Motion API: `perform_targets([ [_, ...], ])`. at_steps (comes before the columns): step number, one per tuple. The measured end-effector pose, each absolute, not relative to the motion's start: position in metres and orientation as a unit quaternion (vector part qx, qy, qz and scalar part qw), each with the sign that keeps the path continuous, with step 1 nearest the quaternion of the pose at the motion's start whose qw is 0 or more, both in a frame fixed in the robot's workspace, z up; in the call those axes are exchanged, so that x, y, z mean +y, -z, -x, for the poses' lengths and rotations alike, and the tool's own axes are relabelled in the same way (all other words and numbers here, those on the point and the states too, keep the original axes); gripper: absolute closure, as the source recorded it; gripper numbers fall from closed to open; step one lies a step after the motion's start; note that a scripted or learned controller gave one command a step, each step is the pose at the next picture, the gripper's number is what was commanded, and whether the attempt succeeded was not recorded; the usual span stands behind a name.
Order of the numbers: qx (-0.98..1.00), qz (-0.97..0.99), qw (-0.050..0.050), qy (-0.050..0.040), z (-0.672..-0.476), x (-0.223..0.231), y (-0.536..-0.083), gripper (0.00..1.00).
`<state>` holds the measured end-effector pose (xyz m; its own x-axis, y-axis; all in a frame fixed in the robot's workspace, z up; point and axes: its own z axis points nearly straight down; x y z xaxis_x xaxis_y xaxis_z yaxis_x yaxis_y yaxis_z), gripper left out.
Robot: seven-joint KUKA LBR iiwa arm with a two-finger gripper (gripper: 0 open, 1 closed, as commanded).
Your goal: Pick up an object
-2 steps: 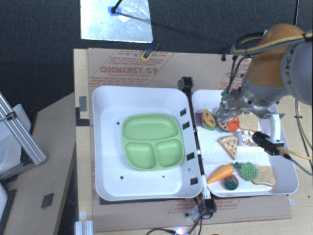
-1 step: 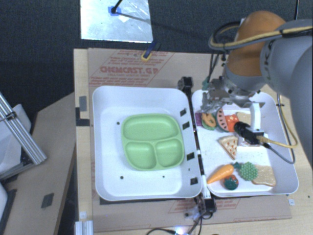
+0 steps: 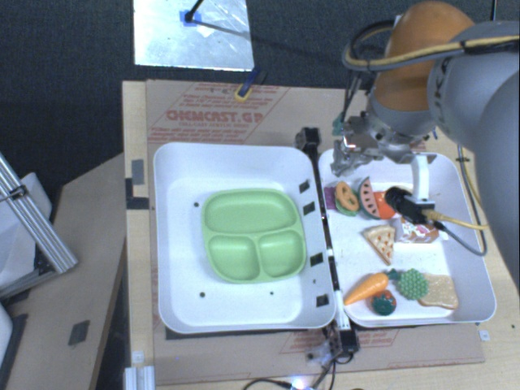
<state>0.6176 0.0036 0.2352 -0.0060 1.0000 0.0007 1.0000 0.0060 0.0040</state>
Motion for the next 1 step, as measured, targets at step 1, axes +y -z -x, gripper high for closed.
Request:
perform_targets([
  [1,0.708,-0.706,0.001,-0.0002,-0.6141,0.0045,-0.2144,1.00],
])
